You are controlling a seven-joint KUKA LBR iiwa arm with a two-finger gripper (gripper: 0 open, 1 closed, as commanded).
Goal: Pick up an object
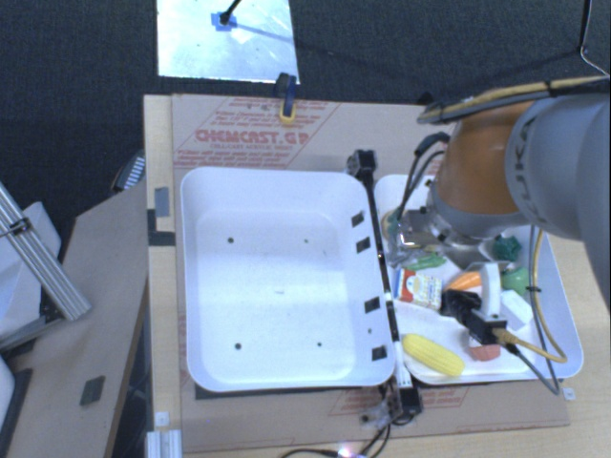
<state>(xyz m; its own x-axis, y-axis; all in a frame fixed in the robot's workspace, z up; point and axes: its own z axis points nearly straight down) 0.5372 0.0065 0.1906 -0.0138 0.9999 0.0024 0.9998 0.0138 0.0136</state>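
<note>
Arm [516, 160] is reaching down into right bin [563, 337], gripper [412, 241] buried among clutter; grip state unclear, can't tell. Corn [432, 354], carton [420, 287], orange piece [465, 280] are lying just below it. Left bin [277, 275] sitting alongside.

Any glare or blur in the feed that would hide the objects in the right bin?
Camera view: the left bin is bright, nearly washed out; the arm looms large and soft-edged, covering much of the right bin; the yellow corn and juice carton read clearly.
</note>
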